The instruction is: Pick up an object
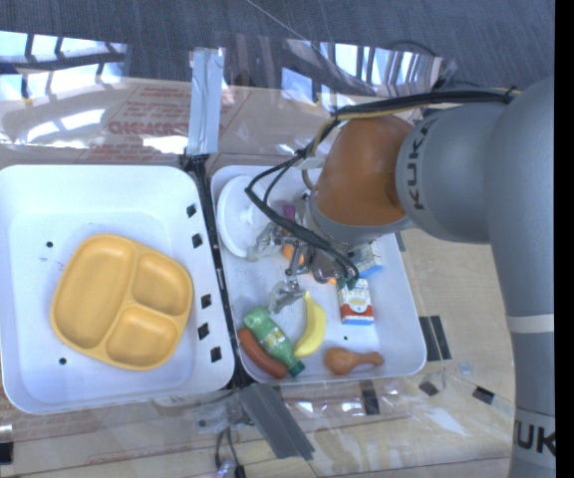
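Right white shallow bin, near edge first:
- Brown drumstick-shaped toy at 5 o'clock of bin, lying flat.
- Red sausage-shaped toy at 7 o'clock, touching green bottle-shaped toy just above it.
- Yellow plastic banana, bin centre-low, just beside green bottle toy.
- Small red-and-white carton at 3 o'clock of banana.
- Metal two-finger gripper w/ tips low over bin, at 11 o'clock of banana; grip state: can't tell. Nothing seen between tips.
- White round plate at 10 o'clock of bin, partly under arm.

Left white shallow bin:
- Yellow three-compartment plastic tray, centre.
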Controlling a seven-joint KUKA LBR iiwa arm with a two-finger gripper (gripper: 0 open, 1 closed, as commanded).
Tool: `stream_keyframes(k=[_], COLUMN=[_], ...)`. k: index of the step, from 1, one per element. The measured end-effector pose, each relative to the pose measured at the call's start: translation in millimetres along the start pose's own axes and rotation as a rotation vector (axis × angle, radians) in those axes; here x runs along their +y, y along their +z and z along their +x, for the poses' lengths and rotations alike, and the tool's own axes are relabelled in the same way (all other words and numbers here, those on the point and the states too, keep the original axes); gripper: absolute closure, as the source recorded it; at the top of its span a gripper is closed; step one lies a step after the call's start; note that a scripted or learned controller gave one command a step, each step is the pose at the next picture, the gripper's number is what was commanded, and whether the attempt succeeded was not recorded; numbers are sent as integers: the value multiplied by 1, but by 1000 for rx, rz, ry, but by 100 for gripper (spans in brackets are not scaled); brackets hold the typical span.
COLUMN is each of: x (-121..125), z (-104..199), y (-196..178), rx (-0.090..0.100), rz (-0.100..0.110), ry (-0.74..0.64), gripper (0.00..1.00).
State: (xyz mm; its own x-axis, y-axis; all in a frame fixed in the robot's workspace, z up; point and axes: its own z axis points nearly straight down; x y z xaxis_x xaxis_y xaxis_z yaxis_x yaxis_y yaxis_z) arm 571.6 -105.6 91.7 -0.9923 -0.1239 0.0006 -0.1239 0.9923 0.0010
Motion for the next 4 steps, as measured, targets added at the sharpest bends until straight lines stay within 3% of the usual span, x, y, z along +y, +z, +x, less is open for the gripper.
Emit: stream_keyframes(k=[1,2,3,4], x=[1,6,-71,39], z=[-1,-89,-57,-88], y=[-11,-104,-138,-100], rx=[-2,-9,-5,-1], rz=[1,2,5,-3], ry=[-8,162,-264,-363], gripper=[100,100,100,100])
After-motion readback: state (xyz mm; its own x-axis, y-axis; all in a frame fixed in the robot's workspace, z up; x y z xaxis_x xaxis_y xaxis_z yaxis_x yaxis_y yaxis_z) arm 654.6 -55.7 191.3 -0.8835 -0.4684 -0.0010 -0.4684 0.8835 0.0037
